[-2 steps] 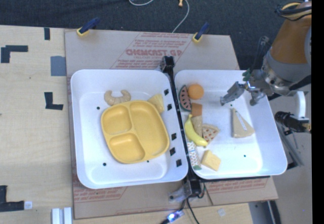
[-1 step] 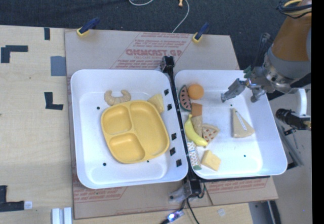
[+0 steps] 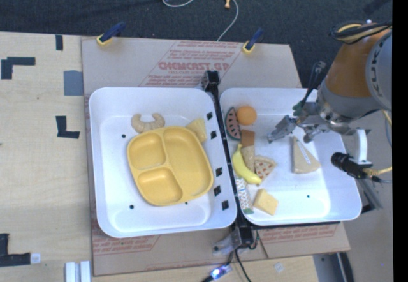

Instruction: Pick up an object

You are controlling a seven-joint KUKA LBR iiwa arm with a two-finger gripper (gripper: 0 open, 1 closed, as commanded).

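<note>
Gripper (image 3: 294, 132) hangs over the right bin (image 3: 331, 204) with fingers spread, holding nothing, just beside the cheese wedge (image 3: 303, 158). Bare floor lies toward the bin's right edge.

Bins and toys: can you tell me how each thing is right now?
yellow tray: flat in the left bin, nothing in its compartments.
banana: lying by the right bin's left wall.
orange: loose beside the watermelon slice.
cheese wedge: lying just below the gripper, not held.
</note>
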